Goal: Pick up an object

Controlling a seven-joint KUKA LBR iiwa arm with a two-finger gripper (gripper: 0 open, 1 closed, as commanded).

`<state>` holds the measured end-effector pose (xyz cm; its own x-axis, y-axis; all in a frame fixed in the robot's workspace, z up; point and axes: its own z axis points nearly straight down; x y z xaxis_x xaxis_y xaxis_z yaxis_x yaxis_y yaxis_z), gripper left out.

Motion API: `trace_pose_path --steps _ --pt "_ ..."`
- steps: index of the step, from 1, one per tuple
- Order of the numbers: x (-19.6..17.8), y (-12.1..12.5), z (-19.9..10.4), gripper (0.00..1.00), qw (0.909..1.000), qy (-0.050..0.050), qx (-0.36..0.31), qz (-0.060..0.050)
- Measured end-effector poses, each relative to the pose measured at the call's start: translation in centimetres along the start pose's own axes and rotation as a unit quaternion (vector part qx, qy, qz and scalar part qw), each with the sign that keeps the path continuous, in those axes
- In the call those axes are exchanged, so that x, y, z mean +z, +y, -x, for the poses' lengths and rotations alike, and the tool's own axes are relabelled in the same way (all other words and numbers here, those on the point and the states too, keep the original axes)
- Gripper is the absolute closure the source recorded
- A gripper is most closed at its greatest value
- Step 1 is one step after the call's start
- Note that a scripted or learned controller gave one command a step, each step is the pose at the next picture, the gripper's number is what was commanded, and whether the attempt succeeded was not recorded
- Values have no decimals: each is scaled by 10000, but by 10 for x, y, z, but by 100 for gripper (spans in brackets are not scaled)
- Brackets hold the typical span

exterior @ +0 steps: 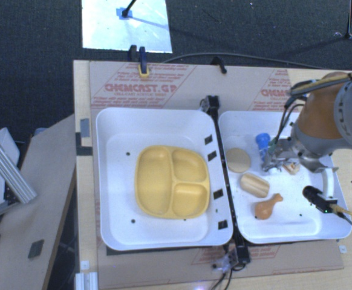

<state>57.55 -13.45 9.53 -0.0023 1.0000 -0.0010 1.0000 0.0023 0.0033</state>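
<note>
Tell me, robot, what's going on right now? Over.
Gripper low in right bin, beside blue thing. Nothing seen held. Bun, drumstick, round disc lie nearby.

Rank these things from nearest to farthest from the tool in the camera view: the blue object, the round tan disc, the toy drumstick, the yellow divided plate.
Measured from the tool:
1. Blue object, right beside it, in the right bin.
2. Round tan disc, further left, same bin.
3. Toy drumstick, lower in the bin; near the disc's distance, slightly farther.
4. Yellow divided plate, in the left bin.
</note>
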Motion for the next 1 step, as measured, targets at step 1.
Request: trace_pose_path --steps 1 --pt "-61 9 -4 100 10000 -2 -11 23"
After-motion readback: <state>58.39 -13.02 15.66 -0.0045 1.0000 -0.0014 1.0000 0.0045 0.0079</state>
